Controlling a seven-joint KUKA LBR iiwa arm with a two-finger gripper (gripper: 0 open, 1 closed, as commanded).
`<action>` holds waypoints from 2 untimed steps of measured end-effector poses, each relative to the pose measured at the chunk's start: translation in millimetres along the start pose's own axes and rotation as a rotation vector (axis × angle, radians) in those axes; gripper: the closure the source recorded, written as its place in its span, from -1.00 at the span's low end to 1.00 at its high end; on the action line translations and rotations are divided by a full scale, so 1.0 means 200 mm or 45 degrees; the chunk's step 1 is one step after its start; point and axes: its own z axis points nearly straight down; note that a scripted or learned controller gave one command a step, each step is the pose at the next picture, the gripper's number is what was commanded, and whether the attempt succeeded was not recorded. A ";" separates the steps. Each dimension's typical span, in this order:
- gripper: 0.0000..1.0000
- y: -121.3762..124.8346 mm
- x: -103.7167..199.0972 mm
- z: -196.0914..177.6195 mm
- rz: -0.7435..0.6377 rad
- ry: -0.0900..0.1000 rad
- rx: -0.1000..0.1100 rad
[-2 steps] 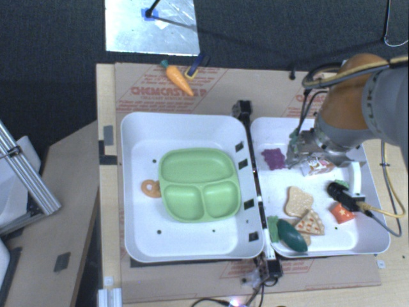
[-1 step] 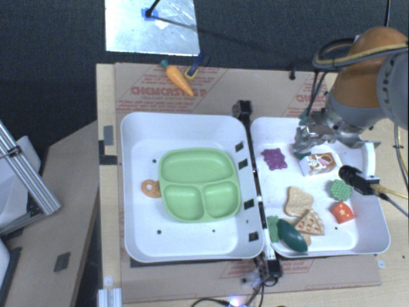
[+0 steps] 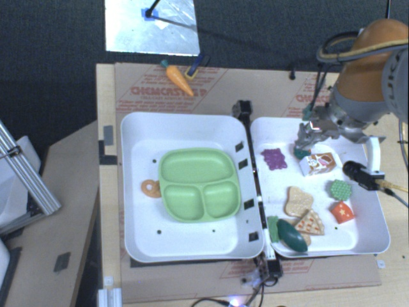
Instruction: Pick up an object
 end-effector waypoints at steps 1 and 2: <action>1.00 -0.04 0.22 0.02 -0.005 0.002 0.004; 1.00 -0.14 0.44 0.01 -0.005 0.002 0.006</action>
